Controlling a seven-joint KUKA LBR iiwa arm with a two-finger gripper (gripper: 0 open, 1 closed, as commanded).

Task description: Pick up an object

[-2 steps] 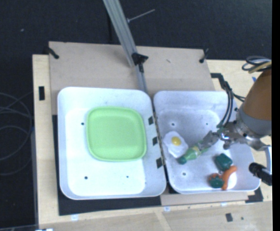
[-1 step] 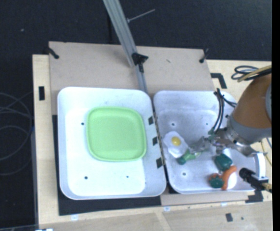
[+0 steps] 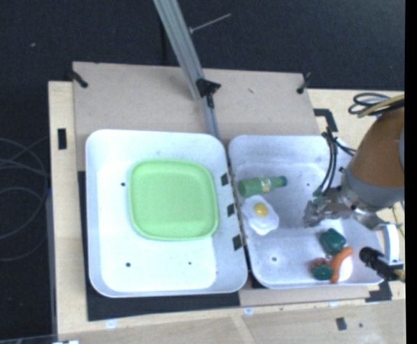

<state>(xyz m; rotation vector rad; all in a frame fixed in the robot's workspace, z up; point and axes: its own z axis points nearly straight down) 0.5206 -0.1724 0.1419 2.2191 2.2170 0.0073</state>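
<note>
Camera view: gripper low in right bin, just above teal obj, prob lining up a grab; can't tell pincer state, nothing visibly held

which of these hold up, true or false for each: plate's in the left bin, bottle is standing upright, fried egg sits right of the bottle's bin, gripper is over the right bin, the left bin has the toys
1. The green plate lies in the left bin. True.
2. The green bottle stands upright. False: it lies on its side.
3. The fried egg is outside the bottle's bin. False: both lie in the right bin, the egg just below the bottle in the camera view.
4. The gripper is over the right bin. True.
5. The small toys are in the left bin. False: the teal piece and the orange and white piece lie in the right bin.
</note>
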